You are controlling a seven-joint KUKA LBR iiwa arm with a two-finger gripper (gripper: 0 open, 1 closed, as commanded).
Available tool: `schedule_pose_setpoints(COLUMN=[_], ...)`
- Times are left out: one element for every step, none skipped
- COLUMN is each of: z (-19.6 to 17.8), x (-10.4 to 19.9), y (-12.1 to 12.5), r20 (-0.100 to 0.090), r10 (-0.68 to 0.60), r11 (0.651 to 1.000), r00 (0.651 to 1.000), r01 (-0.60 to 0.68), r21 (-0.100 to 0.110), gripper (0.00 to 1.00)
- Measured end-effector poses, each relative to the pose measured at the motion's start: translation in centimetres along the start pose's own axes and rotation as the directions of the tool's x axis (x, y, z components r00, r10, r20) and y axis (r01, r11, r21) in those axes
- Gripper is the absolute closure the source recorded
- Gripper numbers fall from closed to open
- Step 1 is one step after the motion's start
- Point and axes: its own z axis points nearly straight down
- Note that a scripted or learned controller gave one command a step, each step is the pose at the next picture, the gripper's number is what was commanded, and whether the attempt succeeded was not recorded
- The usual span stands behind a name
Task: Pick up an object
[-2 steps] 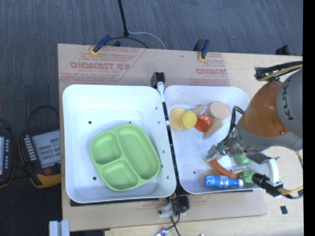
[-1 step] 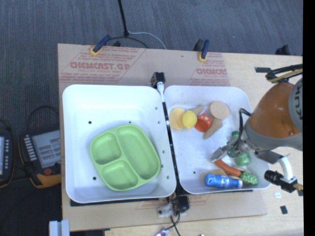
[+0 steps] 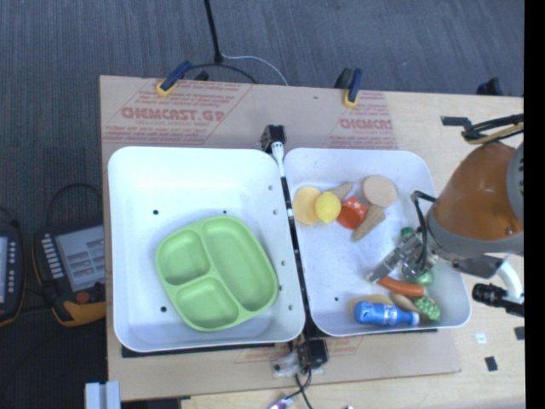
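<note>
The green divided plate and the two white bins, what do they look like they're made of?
The green divided plate looks like molded plastic, satin finish: uniform pale green, rounded compartment walls, soft highlights. The left bin and right bin look like thin formed white plastic, smooth and slightly glossy, with rounded corners and rims; painted metal can't be ruled out.

Right bin (image 3: 409, 164) held the pickables: yellow round item (image 3: 328, 206) by orange-yellow one (image 3: 306, 205), red piece (image 3: 351, 215), tan disc (image 3: 380, 190), all near far-left. Blue bottle (image 3: 386, 315) lay flat at near edge; orange carrot-like piece (image 3: 402, 286) just above it.
</note>
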Motion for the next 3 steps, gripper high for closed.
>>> schedule_pose_setpoints(z=[0.1, 0.1, 0.4], x=[-0.4, 3.4, 1.6], y=[-0.5, 2.3, 5.8], r20=[0.011, 0.01, -0.018], r10=[0.006, -0.314, -0.667], r11=[1.0, 0.95, 0.745], r00=[1.0, 0.949, 0.745], r01=[-0.006, 0.314, 0.667], r21=[0.006, 0.012, 0.013], gripper=[0.0, 0.0, 0.0])
